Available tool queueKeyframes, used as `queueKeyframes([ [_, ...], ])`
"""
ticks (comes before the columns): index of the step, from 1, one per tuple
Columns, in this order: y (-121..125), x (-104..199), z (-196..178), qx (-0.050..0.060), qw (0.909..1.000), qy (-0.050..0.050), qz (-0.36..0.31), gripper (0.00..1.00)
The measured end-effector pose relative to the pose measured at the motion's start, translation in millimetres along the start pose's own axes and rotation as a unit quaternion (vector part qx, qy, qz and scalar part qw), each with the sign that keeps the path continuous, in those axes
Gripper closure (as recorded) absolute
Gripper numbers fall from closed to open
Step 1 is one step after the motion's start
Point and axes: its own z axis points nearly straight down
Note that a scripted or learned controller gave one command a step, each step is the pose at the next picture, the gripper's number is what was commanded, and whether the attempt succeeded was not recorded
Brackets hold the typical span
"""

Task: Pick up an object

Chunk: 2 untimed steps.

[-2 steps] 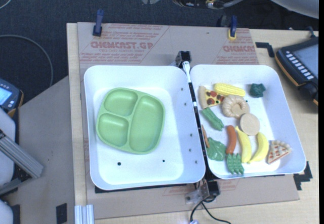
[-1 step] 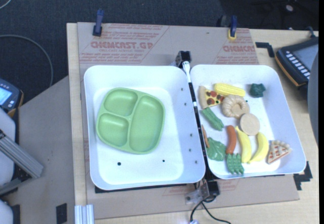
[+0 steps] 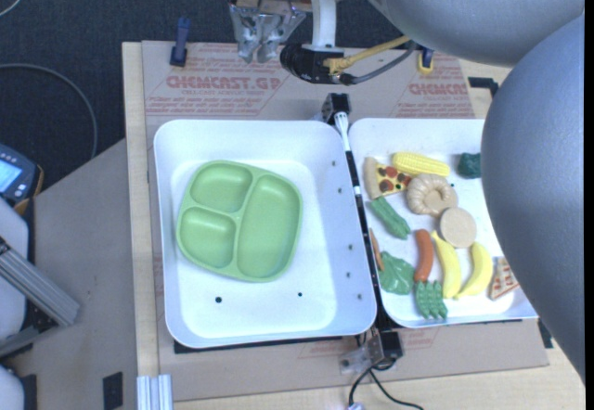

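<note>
All the pickable items sit in the right bin (image 3: 520,311): corn cob (image 3: 419,163), pizza slice (image 3: 385,178), bagel (image 3: 431,195), round cracker (image 3: 457,227), green pepper-like piece (image 3: 390,217), carrot-coloured stick (image 3: 424,254), two bananas (image 3: 447,267), a leafy green piece (image 3: 396,273), a green fork-shaped toy (image 3: 430,299), a dark green lump (image 3: 470,164) near the arm's edge, and a wedge (image 3: 504,279) partly cut off by the arm.

Landmark = corn cob. It lies at the top of the pile, long axis roughly across the bin, left-right in the camera view. Pizza slice is touching or just beside its left end; bagel just below it.

Left bin (image 3: 176,306) holds a green divided plate (image 3: 240,220), well apart to the left of the cob, across the divider.

The gripper (image 3: 261,44) hangs up and left of the cob, beyond the far rim of the left bin, over the cardboard. Nothing is between its fingers. Whether they are spread or closed I can't tell; they read as one cluster from this angle.

Key relation: every target lies down-right of the gripper, across the divider. The cob looks nearest. My guess is that a grasp across its short axis would suit best.

Risk, as I judge it: items are packed close, so neighbours may get nudged.
</note>
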Motion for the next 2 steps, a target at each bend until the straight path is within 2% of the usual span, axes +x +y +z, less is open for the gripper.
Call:
queueKeyframes([
  [1,-1,-1,-134,-0.018,0.9998,0.005,-0.002,1.0],
  [2,-37,-1,-156,-0.011,0.9999,0.004,-0.002,1.0],
])
